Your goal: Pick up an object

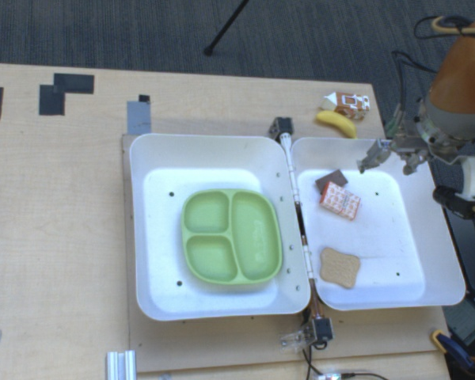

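Observation:
In the right bin (412, 271) lie a red-and-white packet (340, 203), a small dark brown piece (330, 180) touching its upper edge, and a tan slice of toast (340, 267) near the front left corner. My gripper (391, 158) hangs over the bin's far right rim, to the right of the packet and apart from it. Its fingers (371, 157) are spread open with nothing between them.
A green divided plate (231, 236) fills the middle of the left bin (154, 212). A banana (336, 123) and a small carton (350, 102) lie on the bench behind the right bin. The grey arm with its orange band (459, 70) comes in at the upper right.

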`<action>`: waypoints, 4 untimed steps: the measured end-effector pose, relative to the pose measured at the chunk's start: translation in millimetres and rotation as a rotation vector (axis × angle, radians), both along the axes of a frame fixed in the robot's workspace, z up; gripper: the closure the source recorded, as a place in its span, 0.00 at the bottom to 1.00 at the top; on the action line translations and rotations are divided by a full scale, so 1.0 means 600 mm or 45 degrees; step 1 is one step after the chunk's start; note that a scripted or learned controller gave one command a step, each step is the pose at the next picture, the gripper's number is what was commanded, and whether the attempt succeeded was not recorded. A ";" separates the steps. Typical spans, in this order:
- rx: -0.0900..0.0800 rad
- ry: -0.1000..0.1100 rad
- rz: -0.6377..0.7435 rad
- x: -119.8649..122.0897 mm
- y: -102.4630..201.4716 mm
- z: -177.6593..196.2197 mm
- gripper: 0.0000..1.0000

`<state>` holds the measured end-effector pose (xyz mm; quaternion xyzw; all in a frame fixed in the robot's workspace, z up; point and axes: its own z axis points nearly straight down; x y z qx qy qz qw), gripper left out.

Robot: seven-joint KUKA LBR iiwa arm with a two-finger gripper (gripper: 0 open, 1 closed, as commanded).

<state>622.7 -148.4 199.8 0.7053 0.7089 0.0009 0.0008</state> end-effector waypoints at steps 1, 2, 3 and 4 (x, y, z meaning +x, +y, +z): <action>-0.001 -0.002 0.000 -0.043 -0.088 -0.169 0.00; 0.004 -0.003 0.001 -0.169 -0.092 -0.188 0.00; -0.001 -0.012 -0.001 -0.166 -0.094 -0.169 1.00; -0.001 -0.012 -0.001 -0.166 -0.094 -0.170 0.00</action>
